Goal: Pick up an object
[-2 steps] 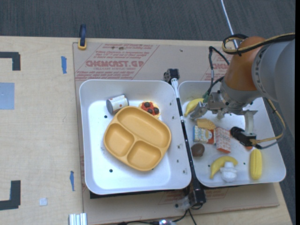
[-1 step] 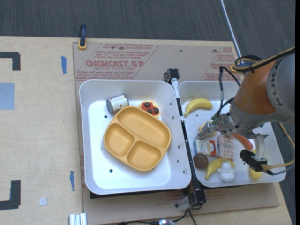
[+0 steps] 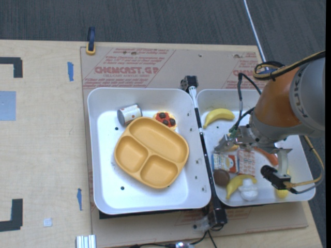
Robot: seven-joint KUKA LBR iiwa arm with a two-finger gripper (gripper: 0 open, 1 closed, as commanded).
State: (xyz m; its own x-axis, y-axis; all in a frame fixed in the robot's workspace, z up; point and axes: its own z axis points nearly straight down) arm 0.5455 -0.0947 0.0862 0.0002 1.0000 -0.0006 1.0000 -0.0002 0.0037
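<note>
Left bin: holds a yellow three-compartment plate set at a slant, a small grey can lying on its side just beyond the plate's far-left edge, and a small red-and-dark toy food item at the plate's far rim.

Right bin: holds a banana at the far-left corner, a printed red-and-white packet near the middle, a brown rounded object beside the divider, a second yellow banana-shaped piece next to it, a white object at the near wall, and an orange strip partly under the arm.

Arm: reaches in over the right bin. The pincer sits low, just above the packet's far edge. Whether the pincer is apart or together cannot be told; nothing is visibly between its tips.

A black clamp sits on the bench at the far end of the divider.
</note>
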